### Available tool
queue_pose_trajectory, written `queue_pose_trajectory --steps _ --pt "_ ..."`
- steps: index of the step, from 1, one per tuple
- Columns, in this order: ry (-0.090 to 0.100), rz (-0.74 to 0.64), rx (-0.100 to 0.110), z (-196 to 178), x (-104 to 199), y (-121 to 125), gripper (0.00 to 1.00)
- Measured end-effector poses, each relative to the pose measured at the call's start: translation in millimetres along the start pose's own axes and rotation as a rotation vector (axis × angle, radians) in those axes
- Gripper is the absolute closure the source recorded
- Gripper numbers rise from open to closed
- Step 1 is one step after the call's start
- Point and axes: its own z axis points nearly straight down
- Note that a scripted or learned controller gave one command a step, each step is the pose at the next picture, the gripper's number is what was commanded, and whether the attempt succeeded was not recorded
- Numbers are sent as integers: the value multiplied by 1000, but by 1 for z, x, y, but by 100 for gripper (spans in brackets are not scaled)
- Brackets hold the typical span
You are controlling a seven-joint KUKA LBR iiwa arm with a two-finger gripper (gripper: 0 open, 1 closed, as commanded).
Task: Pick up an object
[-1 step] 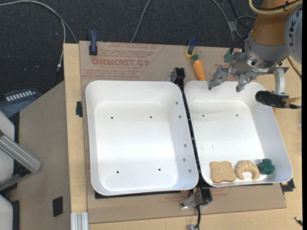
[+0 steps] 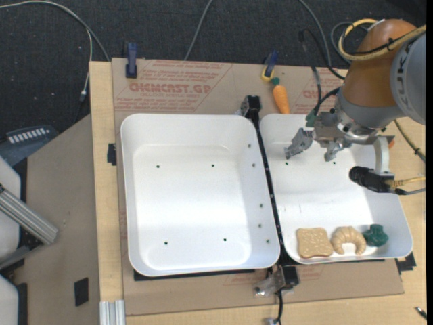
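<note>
Three small items lie along the near edge of the right bin [image 2: 325,195]: a square tan cracker [image 2: 314,242], a pale croissant [image 2: 348,239] and a green piece [image 2: 376,235] at the corner. My gripper [image 2: 313,147] hangs over the far part of the right bin, well away from those items. Its two fingers [image 2: 296,144] are spread apart and open, with nothing between them. The grey arm with its orange band [image 2: 375,46] comes in from the upper right.
The left bin [image 2: 193,191] sits beside the right one. An orange carrot-like piece [image 2: 280,98] lies on the cardboard outside the bins, behind the right bin. A black clamp [image 2: 252,105] stands at the bins' far junction. Cables run across the back.
</note>
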Motion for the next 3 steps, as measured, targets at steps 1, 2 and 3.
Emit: queue_pose_trajectory --steps 1,2,3 --pt "-2 1 -11 -114 -41 -31 0" --pt "0 58 -3 -91 -44 -16 0" --pt "0 -1 -5 -109 -24 -45 0"
